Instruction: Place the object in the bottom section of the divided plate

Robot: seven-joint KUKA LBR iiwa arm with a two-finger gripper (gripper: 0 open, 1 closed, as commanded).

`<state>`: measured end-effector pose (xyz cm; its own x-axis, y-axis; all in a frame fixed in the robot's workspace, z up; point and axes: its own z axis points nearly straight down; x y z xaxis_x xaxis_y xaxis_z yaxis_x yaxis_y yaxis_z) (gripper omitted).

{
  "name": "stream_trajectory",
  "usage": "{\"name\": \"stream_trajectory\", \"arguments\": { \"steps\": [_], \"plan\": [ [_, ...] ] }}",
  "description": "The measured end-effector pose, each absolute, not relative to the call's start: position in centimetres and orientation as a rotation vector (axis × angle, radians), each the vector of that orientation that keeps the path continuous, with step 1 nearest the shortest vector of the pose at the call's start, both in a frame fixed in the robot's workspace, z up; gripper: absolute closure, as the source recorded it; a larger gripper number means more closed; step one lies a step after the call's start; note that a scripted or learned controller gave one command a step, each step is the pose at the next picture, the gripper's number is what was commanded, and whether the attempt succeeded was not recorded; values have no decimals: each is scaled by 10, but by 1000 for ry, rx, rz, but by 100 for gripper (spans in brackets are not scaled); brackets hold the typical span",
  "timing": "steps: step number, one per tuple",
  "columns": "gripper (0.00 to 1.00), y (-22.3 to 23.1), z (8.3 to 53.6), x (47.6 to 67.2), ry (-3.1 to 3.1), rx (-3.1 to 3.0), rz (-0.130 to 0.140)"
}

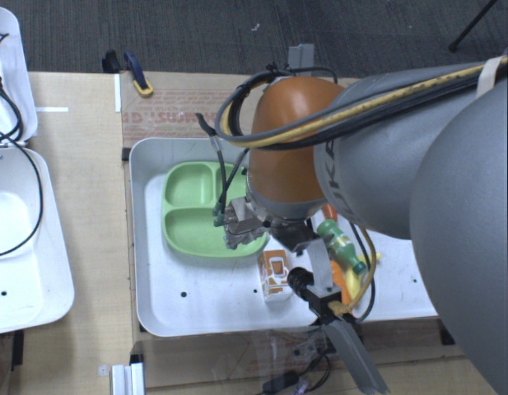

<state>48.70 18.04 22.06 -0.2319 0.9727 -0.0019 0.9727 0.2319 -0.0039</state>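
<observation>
Hovering over the green divided plate's (188, 212) 4 o'clock rim, the gripper (237, 229) is recorded beneath the orange wrist band (291, 151); whether anything is carried cannot be told, since the wrist hides it. The plate is seated in the right-hand white bin (179, 303), presumably so the arm reaches it easily. The bottom section (192, 229) is seen bare where visible. A small orange-and-white carton (275, 274) is listed at the gripper's 4 o'clock, long axis running 12 to 6. A green bottle (340, 245) is noted at 3 o'clock, tilted 10 to 4. Which is the task's object cannot be determined.
</observation>
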Motion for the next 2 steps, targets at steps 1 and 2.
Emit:
{"name": "stream_trajectory", "arguments": {
  "steps": [1, 2],
  "plan": [
    [100, 123, 307, 531, -2385, -2046, 6],
    [100, 130, 362, 523, -2163, -2280, 7]
  ]
}}
